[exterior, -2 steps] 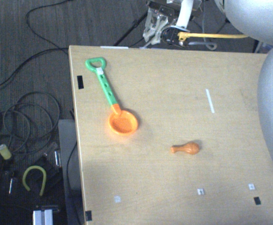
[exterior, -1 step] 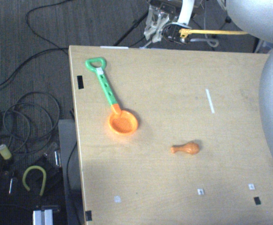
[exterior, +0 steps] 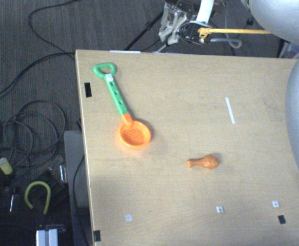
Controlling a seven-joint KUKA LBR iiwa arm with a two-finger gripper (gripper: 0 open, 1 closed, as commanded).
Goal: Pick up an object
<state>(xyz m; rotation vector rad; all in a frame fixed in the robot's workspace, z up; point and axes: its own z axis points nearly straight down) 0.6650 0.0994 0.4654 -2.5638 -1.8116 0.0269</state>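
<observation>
Hand (exterior: 171, 28) hangs past the far edge of the surface (exterior: 190, 199); whether it is spread or pressed together, I cannot tell. Strainer (exterior: 124, 113) lies far-left, drumstick (exterior: 204, 162) nearer, centre. Either could roll or slip from a pinch.

bench (exterior: 190, 86) | strainer spoon (exterior: 124, 111) | chicken leg (exterior: 204, 162) | white stick (exterior: 230, 110)

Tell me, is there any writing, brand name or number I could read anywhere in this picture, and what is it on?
None can be read.
The wooden board carries small black and white markers, too small to show any sign.
The green-handled orange strainer and the orange drumstick toy show no lettering.
The gear beside the gripper is too blurred for labels.
</observation>
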